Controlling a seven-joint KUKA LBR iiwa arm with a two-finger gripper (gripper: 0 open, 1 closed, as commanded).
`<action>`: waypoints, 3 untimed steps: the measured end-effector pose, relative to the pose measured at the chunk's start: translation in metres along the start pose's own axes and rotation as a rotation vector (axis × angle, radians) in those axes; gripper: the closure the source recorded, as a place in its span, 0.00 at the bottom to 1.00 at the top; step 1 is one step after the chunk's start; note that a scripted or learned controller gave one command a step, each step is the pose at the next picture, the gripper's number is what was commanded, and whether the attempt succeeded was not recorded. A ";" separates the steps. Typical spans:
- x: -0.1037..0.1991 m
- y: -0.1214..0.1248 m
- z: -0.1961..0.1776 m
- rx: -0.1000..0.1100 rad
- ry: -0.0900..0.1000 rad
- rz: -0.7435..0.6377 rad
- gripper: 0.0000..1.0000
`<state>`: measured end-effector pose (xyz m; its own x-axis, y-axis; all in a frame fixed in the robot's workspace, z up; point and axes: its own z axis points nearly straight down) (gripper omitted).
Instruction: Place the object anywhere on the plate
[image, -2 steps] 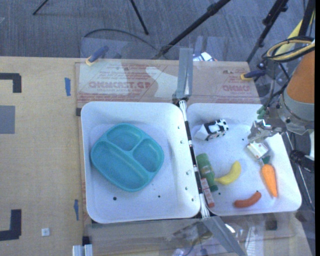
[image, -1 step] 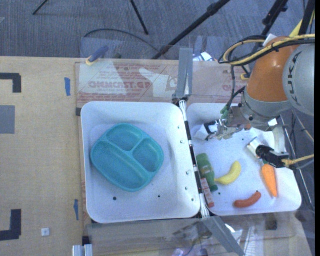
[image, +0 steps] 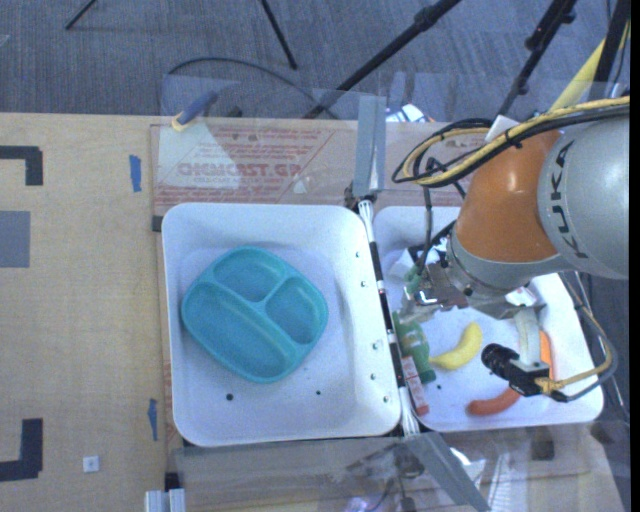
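Pale wooden surface (image: 80, 300) carries two shallow white plastic bins; the left bin (image: 200, 225) lies well to the left of the tool and holds a teal plastic plate with three compartments (image: 255, 312), nothing on it. The tool (image: 425, 295) hangs under the arm's grey wrist over the near-left part of the right white bin (image: 585, 400), close to the wall the bins share; whether it is spread or pinched, cannot tell, the wrist hides it. Directly below and touching or nearly touching the tool: a green plastic bottle-shaped toy (image: 412, 345) lying along that wall, likely the object meant. Judged light, stiff, smooth, apt to roll; best taken across its narrow body at mid-length. Just right of the tool, a small yellow toy banana (image: 458, 347); further right and nearer, an orange-red toy sausage (image: 492, 404), both apart from it.
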<state>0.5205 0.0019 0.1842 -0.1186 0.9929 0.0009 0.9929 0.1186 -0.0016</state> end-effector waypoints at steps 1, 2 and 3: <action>0.057 -0.007 -0.001 -0.002 0.000 -0.787 1.00; 0.092 0.027 -0.021 -0.007 -0.003 -0.957 1.00; 0.189 0.070 -0.013 -0.008 -0.003 -1.232 1.00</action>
<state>0.5677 0.1974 0.1973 -0.9758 0.2185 -0.0053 0.2185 0.9758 0.0049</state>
